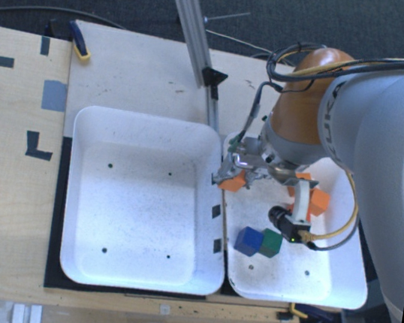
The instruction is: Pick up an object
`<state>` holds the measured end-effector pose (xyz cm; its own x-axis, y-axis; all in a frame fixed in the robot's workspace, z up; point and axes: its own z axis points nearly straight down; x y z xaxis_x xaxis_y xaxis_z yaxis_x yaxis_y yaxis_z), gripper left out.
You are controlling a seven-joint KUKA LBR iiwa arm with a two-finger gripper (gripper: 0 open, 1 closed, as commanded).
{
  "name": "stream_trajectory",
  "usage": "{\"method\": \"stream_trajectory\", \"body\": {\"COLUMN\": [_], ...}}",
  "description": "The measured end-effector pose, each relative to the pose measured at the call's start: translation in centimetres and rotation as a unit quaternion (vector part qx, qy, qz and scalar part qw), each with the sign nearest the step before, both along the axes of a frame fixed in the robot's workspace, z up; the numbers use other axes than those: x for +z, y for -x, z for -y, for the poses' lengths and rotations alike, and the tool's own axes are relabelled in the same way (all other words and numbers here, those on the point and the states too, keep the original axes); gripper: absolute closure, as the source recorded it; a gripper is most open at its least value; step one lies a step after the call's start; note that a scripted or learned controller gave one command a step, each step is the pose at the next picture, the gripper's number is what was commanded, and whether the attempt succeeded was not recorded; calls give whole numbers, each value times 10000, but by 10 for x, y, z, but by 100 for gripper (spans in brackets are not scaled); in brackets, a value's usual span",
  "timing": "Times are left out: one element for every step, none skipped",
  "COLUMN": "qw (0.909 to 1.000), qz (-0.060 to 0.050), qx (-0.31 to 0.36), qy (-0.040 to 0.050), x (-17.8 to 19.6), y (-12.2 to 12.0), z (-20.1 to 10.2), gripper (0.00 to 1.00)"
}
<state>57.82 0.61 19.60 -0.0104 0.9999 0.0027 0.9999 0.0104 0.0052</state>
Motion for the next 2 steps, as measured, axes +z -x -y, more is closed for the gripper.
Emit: {"method": "stream_trajectory", "body": {"qw": [10000, 10000], "qz": [-70, -31], "qx": [-10, -50], "qy": [2, 19], "x": [-5, -5], "y": [81, 37], "z": [-67, -44], "gripper": [100, 100]}}
